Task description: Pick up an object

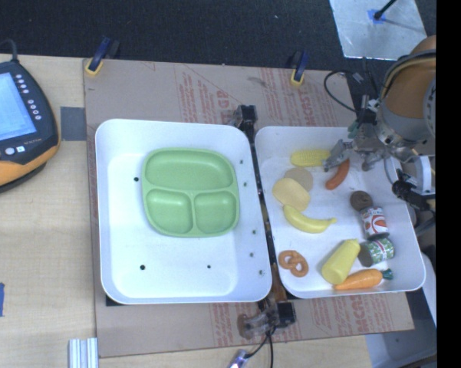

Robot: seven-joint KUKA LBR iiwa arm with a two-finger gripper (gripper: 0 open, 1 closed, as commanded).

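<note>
My gripper (359,158) hangs over the back of the right bin (414,278), with its fingers spread open and nothing between them. A small red sausage (337,175) lies just below its left fingertip (340,159); I cannot tell whether they touch. A yellow oblong piece (310,158) lies left of the gripper and a brown ball (360,200) lies in front of it. Further forward in the same bin are a pale yellow chunk (291,193), a banana (307,221), a pretzel (294,262), a yellow cylinder (341,261), a carrot (360,280) and two small cans (375,223).
The left bin (123,267) holds a green divided plate (192,192). A teach pendant (15,125) lies on the bench at far left. Clamps sit at the cardboard's back edge (298,67). Cables trail by the arm (410,90) on the right.
</note>
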